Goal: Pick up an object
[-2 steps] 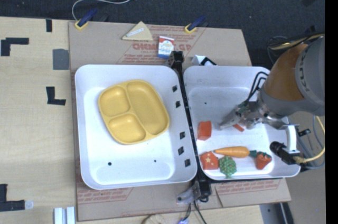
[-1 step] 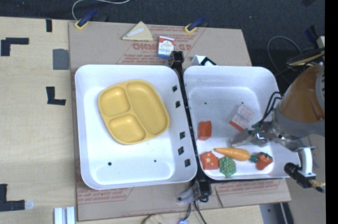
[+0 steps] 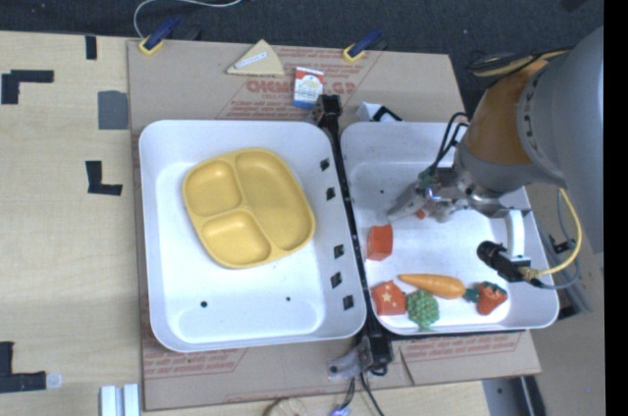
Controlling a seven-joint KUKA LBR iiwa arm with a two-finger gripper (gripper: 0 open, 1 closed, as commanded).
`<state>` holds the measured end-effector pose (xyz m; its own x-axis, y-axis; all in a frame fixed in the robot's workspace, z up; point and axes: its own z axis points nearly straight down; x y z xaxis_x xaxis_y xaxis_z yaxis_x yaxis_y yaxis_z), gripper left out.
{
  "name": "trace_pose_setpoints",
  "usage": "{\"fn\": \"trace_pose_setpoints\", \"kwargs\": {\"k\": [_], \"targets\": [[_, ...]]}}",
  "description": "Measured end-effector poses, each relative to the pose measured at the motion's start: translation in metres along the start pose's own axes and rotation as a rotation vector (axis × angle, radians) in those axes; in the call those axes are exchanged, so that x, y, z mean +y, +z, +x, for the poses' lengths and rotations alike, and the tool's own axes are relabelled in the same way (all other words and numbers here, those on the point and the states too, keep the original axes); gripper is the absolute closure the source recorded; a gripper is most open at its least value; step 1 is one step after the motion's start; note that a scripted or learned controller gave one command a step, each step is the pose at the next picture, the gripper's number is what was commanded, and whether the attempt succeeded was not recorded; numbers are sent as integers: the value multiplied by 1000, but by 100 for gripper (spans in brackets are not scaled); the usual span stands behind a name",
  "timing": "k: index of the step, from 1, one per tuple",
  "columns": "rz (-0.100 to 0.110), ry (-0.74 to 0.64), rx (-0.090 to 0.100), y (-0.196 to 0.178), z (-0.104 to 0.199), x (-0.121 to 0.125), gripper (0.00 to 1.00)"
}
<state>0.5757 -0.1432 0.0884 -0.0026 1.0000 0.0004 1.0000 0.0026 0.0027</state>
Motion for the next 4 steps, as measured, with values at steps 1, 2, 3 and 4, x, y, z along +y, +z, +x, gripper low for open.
{"fn": "trace_pose_setpoints", "kwargs": {"k": [1, 2, 3, 4], "targets": [[3, 2, -2, -19, -35, 35, 0], [0, 2, -4, 2, -19, 29, 0], [-2, 1, -7, -8, -19, 30, 100], [3, 1, 0, -58, 34, 33, 100]]}}
